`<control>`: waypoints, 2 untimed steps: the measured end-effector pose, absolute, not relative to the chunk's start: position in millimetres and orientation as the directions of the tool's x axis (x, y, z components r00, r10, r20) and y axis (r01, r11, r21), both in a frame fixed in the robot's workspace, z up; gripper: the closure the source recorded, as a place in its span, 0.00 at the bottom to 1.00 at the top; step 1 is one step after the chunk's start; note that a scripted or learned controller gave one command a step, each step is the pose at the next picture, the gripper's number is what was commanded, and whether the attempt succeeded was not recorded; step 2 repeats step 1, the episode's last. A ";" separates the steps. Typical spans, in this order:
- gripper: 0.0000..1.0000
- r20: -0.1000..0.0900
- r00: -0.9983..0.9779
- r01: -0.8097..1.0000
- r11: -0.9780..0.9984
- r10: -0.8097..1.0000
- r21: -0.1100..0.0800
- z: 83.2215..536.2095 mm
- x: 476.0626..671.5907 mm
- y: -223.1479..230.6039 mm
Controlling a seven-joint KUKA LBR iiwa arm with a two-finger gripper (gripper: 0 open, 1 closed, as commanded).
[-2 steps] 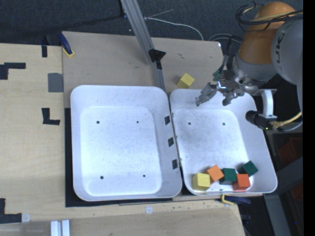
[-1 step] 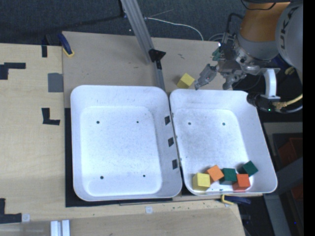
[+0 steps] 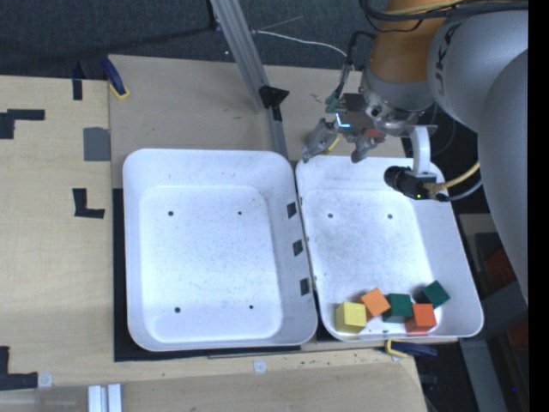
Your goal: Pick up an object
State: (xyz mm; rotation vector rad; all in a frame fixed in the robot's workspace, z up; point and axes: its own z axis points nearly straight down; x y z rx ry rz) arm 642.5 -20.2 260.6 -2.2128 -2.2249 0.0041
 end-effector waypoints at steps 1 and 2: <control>0.00 0.001 -0.008 1.000 0.008 1.000 -0.003 201.3 681.0 72.4; 0.00 0.001 -0.008 1.000 0.008 1.000 -0.003 201.3 681.0 72.4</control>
